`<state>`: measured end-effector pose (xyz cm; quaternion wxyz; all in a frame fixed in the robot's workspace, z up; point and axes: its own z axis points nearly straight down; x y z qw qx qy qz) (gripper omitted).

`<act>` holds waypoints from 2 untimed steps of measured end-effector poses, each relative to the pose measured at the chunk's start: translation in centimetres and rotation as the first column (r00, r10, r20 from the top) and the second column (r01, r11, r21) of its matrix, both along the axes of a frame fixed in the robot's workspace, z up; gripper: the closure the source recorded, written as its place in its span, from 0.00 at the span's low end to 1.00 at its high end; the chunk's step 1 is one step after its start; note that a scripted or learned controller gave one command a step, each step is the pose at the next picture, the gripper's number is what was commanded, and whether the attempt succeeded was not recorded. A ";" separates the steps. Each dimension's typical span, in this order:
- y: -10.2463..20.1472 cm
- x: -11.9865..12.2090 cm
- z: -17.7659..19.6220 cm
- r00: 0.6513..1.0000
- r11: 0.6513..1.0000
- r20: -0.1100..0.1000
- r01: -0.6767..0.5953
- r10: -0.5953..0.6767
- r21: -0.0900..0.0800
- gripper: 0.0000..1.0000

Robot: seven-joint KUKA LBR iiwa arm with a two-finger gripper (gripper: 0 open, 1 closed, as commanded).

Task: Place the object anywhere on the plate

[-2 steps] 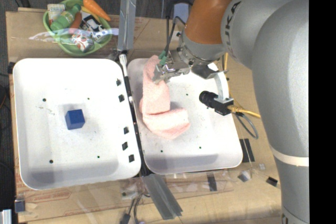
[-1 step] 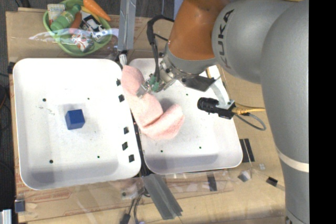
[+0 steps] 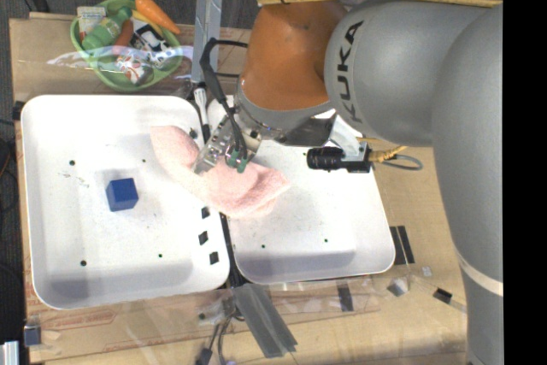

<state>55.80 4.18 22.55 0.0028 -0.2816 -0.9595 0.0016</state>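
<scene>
The end effector (image 3: 224,151) sits on the pink plate (image 3: 248,188); its grip is unclear. The cube (image 3: 122,193) waits left, needing grabbing.

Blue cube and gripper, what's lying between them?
Camera view: bare white bin floor, then the pink cloth under the gripper. Blue cube sits apart.
</scene>
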 end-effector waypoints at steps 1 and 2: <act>4.1 -2.8 0.3 0.919 0.919 0.000 -0.393 0.393 0.002 1.00; 4.0 -2.8 0.3 0.919 0.919 0.000 -0.393 0.393 0.002 0.00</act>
